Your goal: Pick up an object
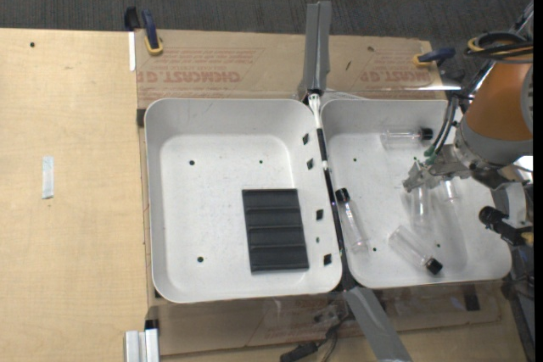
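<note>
The right bin holds several clear plastic tubes with black caps. One tube lies near the back, another along the left wall, and a third near the front. My gripper hangs low over the right part of this bin, right above another clear tube. Nothing can be made out in the gripper's grasp. A black ridged block lies flat in the left bin.
The arm with its orange band comes in over the right bin's right wall. A divider bar stands between the bins at the back. Cardboard with clamps lies behind the bins, and a wooden bench top is to the left.
</note>
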`<action>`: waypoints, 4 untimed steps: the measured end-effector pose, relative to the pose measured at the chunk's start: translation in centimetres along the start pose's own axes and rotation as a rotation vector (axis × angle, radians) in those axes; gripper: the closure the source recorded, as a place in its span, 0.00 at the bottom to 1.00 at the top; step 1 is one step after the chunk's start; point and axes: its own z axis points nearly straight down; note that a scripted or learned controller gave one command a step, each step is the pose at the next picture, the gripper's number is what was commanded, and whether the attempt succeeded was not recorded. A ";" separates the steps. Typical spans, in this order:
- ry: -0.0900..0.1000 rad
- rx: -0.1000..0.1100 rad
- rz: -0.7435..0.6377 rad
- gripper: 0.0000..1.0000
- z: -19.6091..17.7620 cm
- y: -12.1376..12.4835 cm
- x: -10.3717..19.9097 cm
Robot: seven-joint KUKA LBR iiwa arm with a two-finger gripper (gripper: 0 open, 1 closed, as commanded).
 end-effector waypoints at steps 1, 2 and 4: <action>-0.002 0.001 0.071 1.00 -10.4 3.2 4.6; -0.002 0.002 0.079 1.00 -10.3 6.4 8.0; -0.003 0.001 0.198 1.00 -11.7 11.4 14.4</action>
